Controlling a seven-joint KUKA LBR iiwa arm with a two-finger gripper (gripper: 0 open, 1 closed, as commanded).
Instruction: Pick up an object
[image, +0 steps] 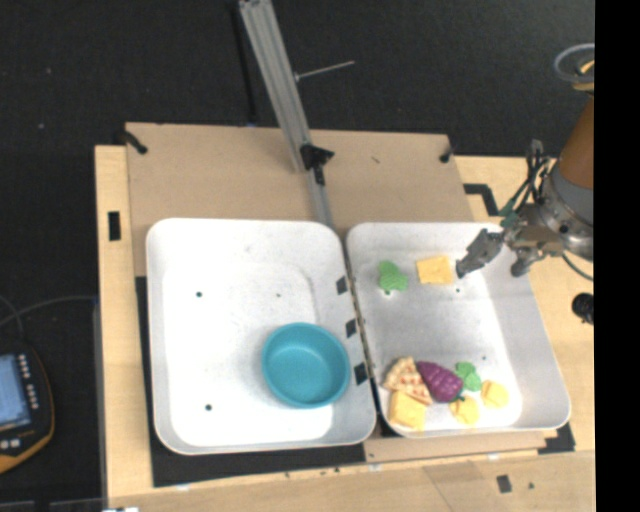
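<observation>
Over the right bin's (520, 330) upper right rim, gripper (498, 256) fingers spread open, apparently holding nothing. Yellow cheese piece (434, 270) lies just left of the near finger; green toy (392, 277) lies beside it.

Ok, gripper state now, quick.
Gripper: open, holding nothing, over the right bin beside the yellow piece.

Open floor mid right bin (450, 335) (toys (440, 385) below)
</observation>
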